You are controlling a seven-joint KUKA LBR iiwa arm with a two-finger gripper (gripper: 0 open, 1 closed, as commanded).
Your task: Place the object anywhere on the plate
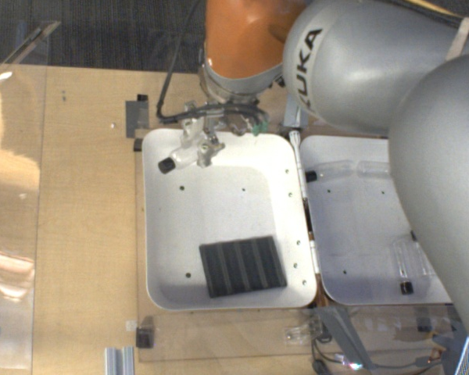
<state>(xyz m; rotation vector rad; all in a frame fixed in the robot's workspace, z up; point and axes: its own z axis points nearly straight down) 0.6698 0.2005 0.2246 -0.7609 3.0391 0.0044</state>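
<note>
Gripper (205, 143) over left bin (160, 283), finger state indiscernible; risk: missing the dark ridged plate (242, 266), well apart

Dark ribbed block (242, 266) in view.
I see it flat and slightly skewed, well apart from the pincer (194, 153), toward the near side.

I have single fixed camera, mounted above bench (70, 209), looking down at slant. Left bin (219, 287) fully in frame near centre; right bin (352, 287) partly covered by arm (391, 69), which enters from right and sits close to lens, bulking large. Dark floor strip along top edge, so I'd guess tilt faces bench's far side. Medium-close range; no second view to overlap.
</note>
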